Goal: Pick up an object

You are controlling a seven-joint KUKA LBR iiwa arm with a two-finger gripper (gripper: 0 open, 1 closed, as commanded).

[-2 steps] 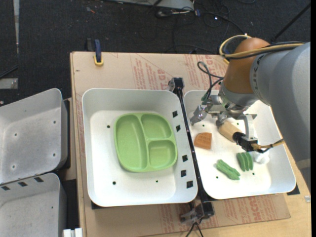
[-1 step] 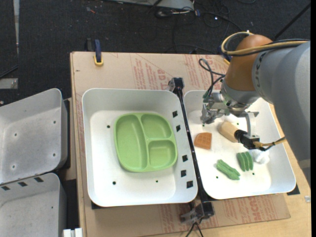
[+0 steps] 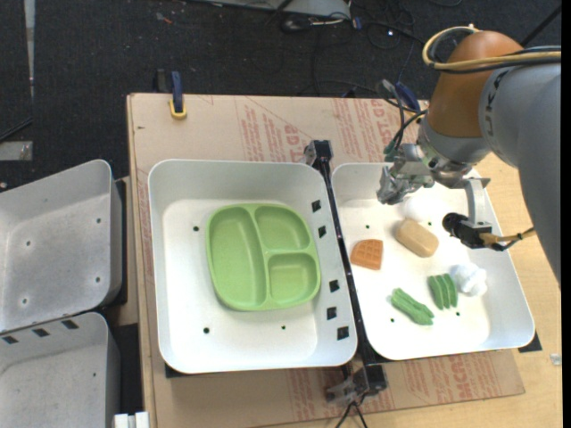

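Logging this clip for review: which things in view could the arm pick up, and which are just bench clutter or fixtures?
Part of the job:
gripper, over the right bin's far end
tan block
orange waffle piece
two green pods
white lump
green divided plate in the left bin

Just lying about:
yellow clamp
floor cables

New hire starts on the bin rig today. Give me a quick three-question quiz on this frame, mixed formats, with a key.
1. True or false: the green divided plate lies in the right bin.
2. Which item lies nearest the gripper? A) tan block B) orange waffle piece C) white object
3. Fill in: the two green pieces lie in the ____ bin.

Key: 1 false; 2 A; 3 right.
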